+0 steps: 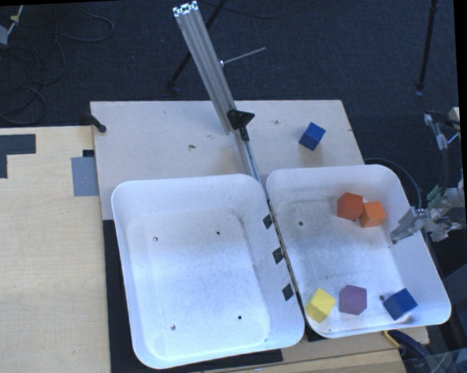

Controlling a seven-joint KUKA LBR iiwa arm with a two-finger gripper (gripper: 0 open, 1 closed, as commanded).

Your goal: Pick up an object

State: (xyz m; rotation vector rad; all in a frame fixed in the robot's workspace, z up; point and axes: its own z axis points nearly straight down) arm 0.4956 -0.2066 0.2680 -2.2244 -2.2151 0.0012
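Camera view: gripper [413, 224] at right bin's [328, 177] right rim, finger state can't tell, holding nothing visible. Orange cubes [359, 209] near back-right corner, yellow cube [320, 303], purple cube [352, 299], blue cube [399, 303] along front edge. Pick not started.

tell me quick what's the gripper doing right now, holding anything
Gripper: at the right bin's right rim, nothing seen in it; open or shut cannot be told.
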